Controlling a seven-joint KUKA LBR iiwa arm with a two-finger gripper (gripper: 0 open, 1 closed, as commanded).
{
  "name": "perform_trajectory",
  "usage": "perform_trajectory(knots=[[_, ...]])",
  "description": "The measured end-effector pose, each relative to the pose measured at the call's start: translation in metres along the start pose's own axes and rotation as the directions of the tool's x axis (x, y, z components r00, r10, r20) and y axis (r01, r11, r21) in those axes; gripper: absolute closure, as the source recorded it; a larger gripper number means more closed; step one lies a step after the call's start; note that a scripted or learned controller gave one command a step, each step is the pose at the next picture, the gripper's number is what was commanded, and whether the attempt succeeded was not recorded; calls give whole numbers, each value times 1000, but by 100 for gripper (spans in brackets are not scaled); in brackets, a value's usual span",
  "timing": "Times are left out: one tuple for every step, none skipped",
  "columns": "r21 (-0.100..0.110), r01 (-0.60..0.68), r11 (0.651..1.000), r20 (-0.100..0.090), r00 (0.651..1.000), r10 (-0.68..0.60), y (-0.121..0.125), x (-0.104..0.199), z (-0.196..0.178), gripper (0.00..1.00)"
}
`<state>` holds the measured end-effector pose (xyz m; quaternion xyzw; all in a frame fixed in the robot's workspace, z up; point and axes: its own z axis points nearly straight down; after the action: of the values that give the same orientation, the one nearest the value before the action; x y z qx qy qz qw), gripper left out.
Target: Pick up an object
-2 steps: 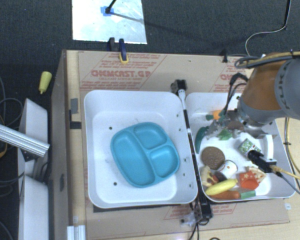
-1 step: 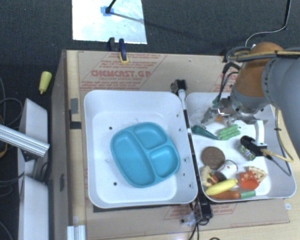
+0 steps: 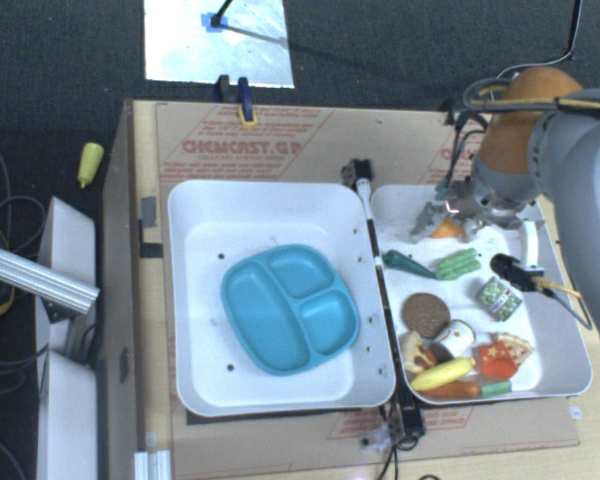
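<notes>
**A:** Where was the gripper (image 3: 442, 220) at that moment?

**B:** Low over the far end of the right bin (image 3: 565, 363), with its metal tips down around a small orange piece (image 3: 446, 231). Whether the jaws were spread or pressed together, I could not tell; the wrist hid too much of them. The piece was not plainly pinched.

**A:** So the orange piece was the target?

**B:** That was my reading. It lay near the bin's far wall, apart from the green pod (image 3: 457, 264) and the dark green tool (image 3: 408, 264) just nearer the camera.

**A:** What would have made the grasp go well?

**B:** Centring the jaws on the piece before closing, and coming straight down so a tip didn't nudge it toward the wall. It looked small and low, so the tips needed to reach almost to the bin floor. A slow lift afterwards would have shown whether it came up.

**A:** And the left bin (image 3: 210, 218)?

**B:** It held only the blue divided plate (image 3: 290, 306), well apart from the work.
</notes>
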<state>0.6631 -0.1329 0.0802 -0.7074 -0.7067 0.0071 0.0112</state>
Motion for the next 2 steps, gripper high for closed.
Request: perform_trajectory(knots=[[-13,1,1000,3,1000,-1,2,-17,-22,0],[-5,2,1000,1,1000,-2,1,-17,-31,100]])
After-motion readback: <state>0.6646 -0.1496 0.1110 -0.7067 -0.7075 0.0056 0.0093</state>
